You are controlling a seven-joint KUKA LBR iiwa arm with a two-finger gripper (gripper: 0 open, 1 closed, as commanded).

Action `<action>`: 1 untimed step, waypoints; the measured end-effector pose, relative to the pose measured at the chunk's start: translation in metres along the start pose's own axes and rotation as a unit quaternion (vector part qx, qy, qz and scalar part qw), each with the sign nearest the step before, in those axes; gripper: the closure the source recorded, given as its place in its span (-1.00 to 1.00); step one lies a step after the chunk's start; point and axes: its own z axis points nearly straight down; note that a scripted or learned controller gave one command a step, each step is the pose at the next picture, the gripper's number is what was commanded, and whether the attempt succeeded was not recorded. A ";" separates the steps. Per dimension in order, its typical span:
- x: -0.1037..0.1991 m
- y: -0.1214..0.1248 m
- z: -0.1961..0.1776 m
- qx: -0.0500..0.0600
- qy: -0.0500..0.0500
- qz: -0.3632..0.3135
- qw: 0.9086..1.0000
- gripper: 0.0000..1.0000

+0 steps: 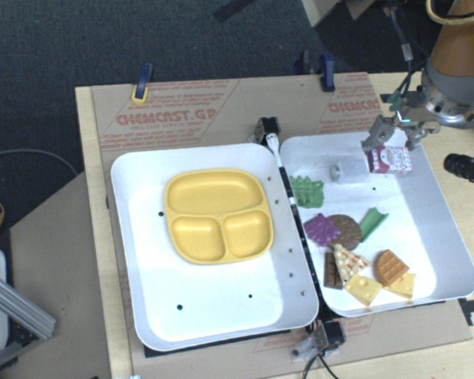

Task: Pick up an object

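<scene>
Gripper (390, 136) over the far right part of the right bin (443, 209), closed on a small maroon-and-white packet (388, 159) that hangs just below the fingertips, its upper edge pinched between them and its body clear of the bin floor. Grey wrist and orange band (458, 44) rising up and to the right from there.

Just left of the packet, a faint clear or whitish object (339, 171) on the bin floor, too pale to identify. Farther left, near the dividing wall, a green leafy piece (307, 191). Toward the bin's middle, a purple grape cluster (323, 229) touching a brown round patty (347, 231), with a green strip (373, 221) just beside it on the right. Nearer the front edge, a waffle-patterned wedge (346, 262), a yellow cheese block (364, 287), and a brown bread-like piece (391, 269), close together.

In the left bin (147, 298), a yellow three-compartment tray (218, 215), well apart from the gripper.
</scene>
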 end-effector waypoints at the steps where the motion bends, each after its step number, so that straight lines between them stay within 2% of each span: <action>1: 0.000 0.001 -0.014 0.003 0.001 0.000 1.000 1.00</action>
